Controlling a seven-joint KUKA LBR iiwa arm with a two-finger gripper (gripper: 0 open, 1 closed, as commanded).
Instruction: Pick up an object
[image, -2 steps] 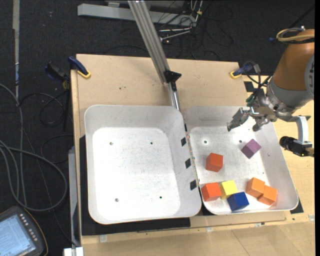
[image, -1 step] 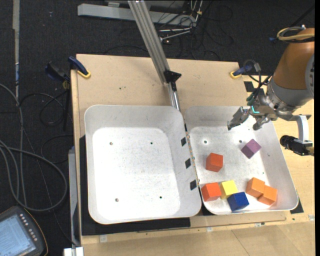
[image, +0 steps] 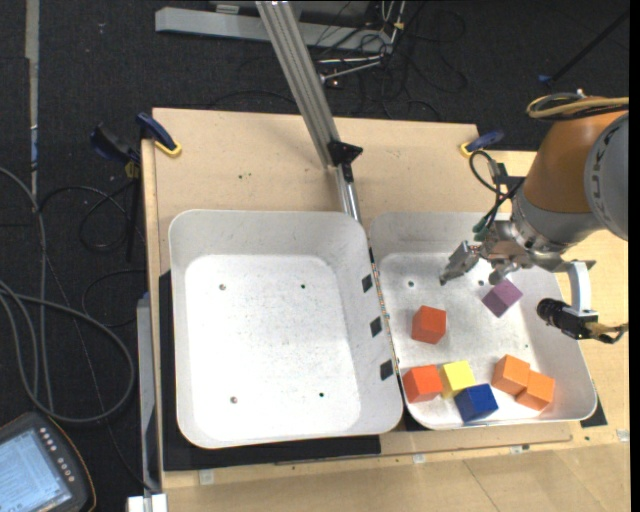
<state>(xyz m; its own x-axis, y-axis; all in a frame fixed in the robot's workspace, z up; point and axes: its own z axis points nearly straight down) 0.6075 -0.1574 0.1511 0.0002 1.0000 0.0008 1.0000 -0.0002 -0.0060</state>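
Observation:
My gripper hangs over the back of the right bin, open, with nothing between its fingers. A purple cube lies just right of the right fingertip, touching or nearly touching it. A red-orange cube sits alone in the bin's middle, in front and to the left of the gripper. Along the front wall lie an orange cube, a yellow cube and a blue cube. Two orange blocks rest together at the front right.
The left bin adjoins the right one along a shared edge. A slanted metal pole crosses the back of the bench. The arm's orange band and wrist loom above the right bin's back right corner, with a black cable fitting beside it.

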